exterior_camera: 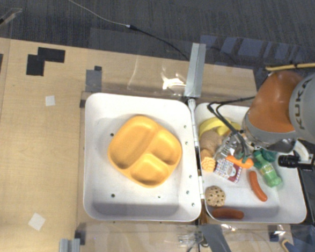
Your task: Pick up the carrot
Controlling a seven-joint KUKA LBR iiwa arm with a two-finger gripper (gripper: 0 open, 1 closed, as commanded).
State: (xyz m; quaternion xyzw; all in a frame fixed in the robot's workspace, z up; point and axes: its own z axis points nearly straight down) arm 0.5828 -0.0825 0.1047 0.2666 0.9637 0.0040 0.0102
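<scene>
Arm: I see it reaching in from the right, orange band above the wrist, bent down over the right bin (296,213).
Gripper (235,151): low among the food — I cannot tell its state.
Writing: "KU" on the grey arm housing.
Carrot (241,161): small, orange — lying just beneath the gripper, beside a red-and-white packet (227,168).
</scene>
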